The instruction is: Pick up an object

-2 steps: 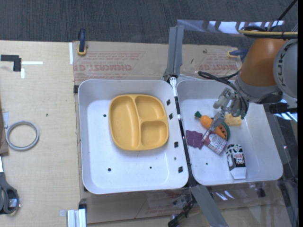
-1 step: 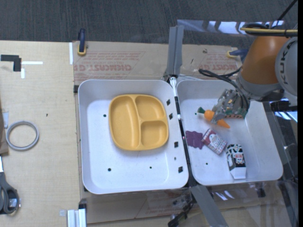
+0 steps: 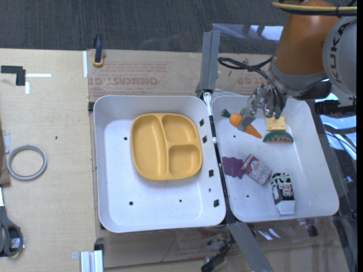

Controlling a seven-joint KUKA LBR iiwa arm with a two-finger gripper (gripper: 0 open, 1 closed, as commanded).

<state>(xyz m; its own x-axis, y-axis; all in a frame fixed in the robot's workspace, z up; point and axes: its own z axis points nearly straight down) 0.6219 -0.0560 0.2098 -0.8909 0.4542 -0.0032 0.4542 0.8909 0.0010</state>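
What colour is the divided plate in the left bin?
Yellow. The divided plate shows clearly in the camera view, lying flat in the left bin.

Two bins are sitting side by side on the bench. The left bin (image 3: 113,208) is holding a divided plate (image 3: 166,146). In the right bin (image 3: 317,200), a carrot (image 3: 245,124) is lying at the back, a watermelon slice (image 3: 278,137) just right of it, and nearer the front a grape bunch (image 3: 232,166), a packet (image 3: 257,169) and a carton (image 3: 283,192). A tape roll (image 3: 25,162) is lying far left.
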